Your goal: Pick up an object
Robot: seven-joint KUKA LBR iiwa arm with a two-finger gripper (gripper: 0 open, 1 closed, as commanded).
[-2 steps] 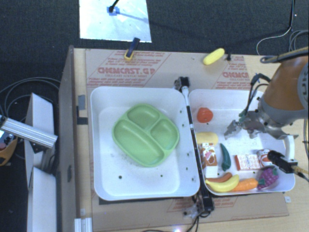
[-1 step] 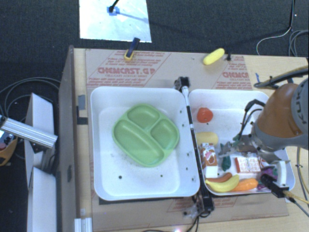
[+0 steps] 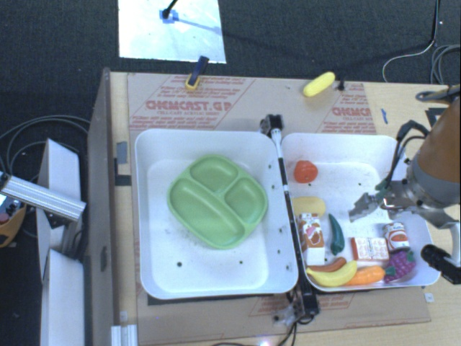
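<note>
The gripper (image 3: 364,206) hangs over the right bin (image 3: 338,150), its grey fingers pointing toward the left of the camera view; they look slightly apart with nothing between them, though the blur makes this uncertain. Toy foods crowd the near half of that bin: a red tomato (image 3: 305,171), a green pepper (image 3: 336,235), a banana (image 3: 333,274), a carrot (image 3: 371,274), purple grapes (image 3: 401,264) and a small can (image 3: 395,235) just beside the arm. The left bin (image 3: 166,272) holds a green divided plate (image 3: 217,200)
</note>
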